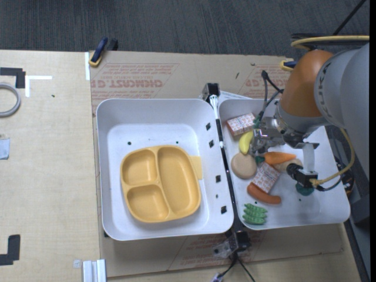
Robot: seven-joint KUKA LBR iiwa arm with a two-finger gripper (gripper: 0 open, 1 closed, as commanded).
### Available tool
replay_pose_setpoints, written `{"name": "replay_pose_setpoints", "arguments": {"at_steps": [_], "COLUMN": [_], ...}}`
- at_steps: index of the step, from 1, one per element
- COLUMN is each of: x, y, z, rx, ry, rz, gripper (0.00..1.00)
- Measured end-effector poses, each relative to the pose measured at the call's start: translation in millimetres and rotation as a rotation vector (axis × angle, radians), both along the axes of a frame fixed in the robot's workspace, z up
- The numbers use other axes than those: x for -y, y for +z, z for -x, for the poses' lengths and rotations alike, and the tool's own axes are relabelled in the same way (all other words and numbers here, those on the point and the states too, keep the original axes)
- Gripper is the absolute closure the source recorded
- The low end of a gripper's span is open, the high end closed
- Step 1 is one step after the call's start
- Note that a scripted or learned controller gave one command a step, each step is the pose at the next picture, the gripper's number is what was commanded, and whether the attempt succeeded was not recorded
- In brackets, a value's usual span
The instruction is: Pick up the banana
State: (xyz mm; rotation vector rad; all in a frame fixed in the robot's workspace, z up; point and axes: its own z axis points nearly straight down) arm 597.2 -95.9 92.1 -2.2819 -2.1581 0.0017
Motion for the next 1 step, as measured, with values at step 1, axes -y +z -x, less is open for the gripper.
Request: {"name": "replay_pose_setpoints", "arguments": {"at_steps": [1], "x": [-0.2], "y": [0.3], "z": [-14.7], "rx": [0.002], "ry": [-0.088], "rz": [0.001], "gripper": [0.0]}}
